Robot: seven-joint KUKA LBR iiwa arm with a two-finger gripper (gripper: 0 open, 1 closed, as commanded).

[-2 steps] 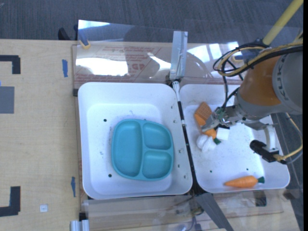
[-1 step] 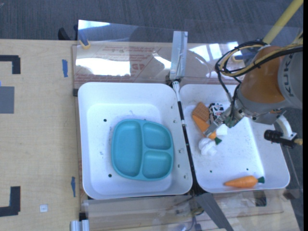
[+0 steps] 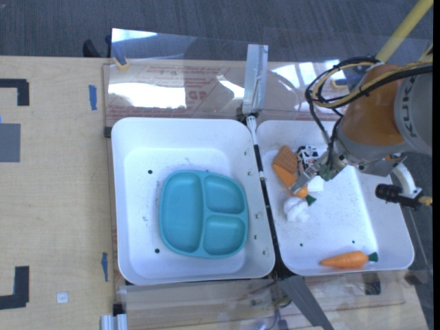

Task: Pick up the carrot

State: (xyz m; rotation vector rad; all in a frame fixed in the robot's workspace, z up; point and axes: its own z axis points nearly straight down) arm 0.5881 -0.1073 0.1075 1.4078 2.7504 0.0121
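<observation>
The carrot (image 3: pixel 344 259) lies flat on the floor of the right bin (image 3: pixel 385 249), close to that bin's near wall and toward its right corner. Nothing touches it and nothing hangs over it, so by this view the pick is not done: the reach, the closing and the lift all appear to be left.

Its long axis runs nearly parallel to the near wall, tilted only a little. The green stalk end points to the view's right, toward the corner; the orange body tapers to the view's left, toward the divider between the bins. A grasp across the body would need the fingers set roughly crosswise to that line, as I judge it.

Farther up the same bin sit other small things: a white lump (image 3: pixel 298 210), an orange wedge-shaped piece (image 3: pixel 284 163) and a small black-and-white item (image 3: pixel 307 155). The hand (image 3: pixel 308 183) is down among this cluster, well apart from the carrot, at the end of the grey and orange arm (image 3: pixel 371 115). Whether it is released or clenched I cannot tell; the tip is too small and crowded here.

The left bin (image 3: pixel 130 143) holds a teal divided plate (image 3: pixel 203 212). Both bins rest on the pale wooden surface (image 3: pixel 55 184).
</observation>
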